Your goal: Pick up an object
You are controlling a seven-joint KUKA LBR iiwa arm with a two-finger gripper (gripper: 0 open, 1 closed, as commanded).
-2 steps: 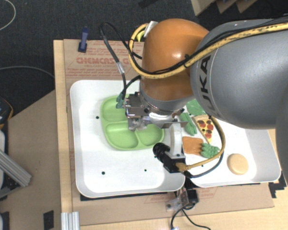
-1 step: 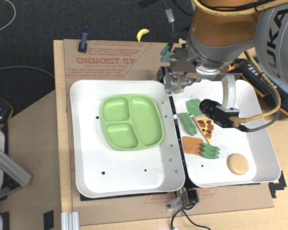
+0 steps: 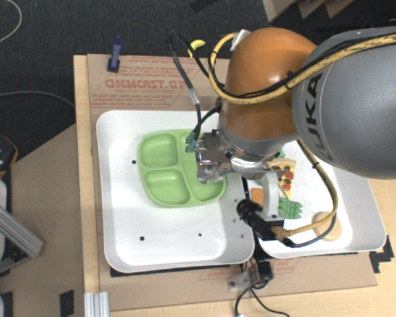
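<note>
A light green divided plate [image 3: 164,170] lies flat in the left bin [image 3: 165,236], toward its back right. My gripper [image 3: 210,166] hangs over the plate's right compartment, under the grey and orange wrist. In the right bin [image 3: 360,207] a pizza-slice toy [image 3: 288,174], a small green toy [image 3: 291,209] and a tan rounded piece [image 3: 329,226] show past the arm, which hides most of that bin.
Black cables loop from the wrist over the wall between the bins [image 3: 251,220]. The bins sit on a cardboard sheet [image 3: 138,78] with a blue clip [image 3: 114,55] at its back left. The bench's left edge drops off near a metal rail [image 3: 13,233].
</note>
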